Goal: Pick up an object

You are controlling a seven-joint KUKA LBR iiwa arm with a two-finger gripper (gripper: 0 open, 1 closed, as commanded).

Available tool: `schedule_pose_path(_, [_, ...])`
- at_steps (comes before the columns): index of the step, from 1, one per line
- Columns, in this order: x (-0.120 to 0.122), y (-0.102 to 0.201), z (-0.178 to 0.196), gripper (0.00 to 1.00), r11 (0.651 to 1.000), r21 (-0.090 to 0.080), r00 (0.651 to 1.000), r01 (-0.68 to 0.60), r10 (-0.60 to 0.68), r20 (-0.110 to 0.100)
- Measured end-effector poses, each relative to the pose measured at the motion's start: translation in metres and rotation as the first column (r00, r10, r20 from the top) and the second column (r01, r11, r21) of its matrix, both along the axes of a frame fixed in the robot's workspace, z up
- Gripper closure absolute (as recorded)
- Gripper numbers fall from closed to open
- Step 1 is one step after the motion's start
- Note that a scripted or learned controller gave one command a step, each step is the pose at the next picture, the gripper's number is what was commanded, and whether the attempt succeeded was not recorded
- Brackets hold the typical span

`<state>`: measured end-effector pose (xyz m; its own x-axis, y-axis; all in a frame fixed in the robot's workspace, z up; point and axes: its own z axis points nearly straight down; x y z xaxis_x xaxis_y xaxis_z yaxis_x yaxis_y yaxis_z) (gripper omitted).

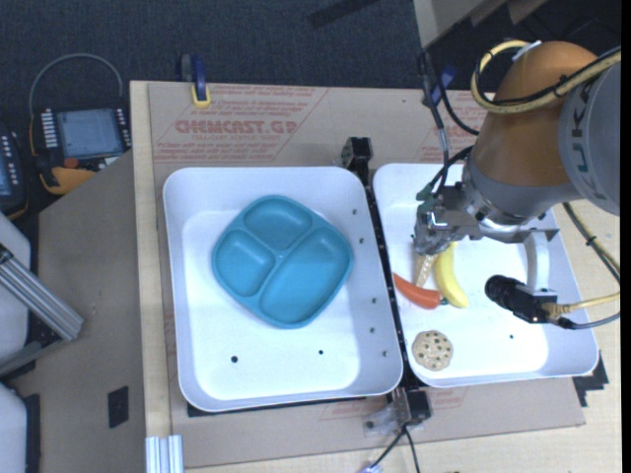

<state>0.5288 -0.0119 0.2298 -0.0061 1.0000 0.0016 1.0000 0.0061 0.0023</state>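
Arm down in the right bin.
Gripper sits over the banana; jaw state hidden, I cannot tell.

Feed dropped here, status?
Gripper low in right bin, over banana. Nothing visibly held. Carrot touching banana, cookie apart.

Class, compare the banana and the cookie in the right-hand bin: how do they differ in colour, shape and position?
The banana is yellow; the cookie is tan with dark specks. The banana is long and curved; the cookie is round and flat. The banana lies right below the pincer, beside an orange-red item; the cookie sits apart, nearer the bin's front edge. Both rest in the right bin.
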Motion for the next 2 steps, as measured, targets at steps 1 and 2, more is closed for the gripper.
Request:
schedule_pose_path(1, [0.003,0.05,-0.011,1.0,1.0,0.0,1.0,0.001,-0.001,-0.005])
schedule_pose_path(2, [0.008,0.097,-0.017,1.0,1.0,0.0,1.0,0.0,0.0,-0.002])
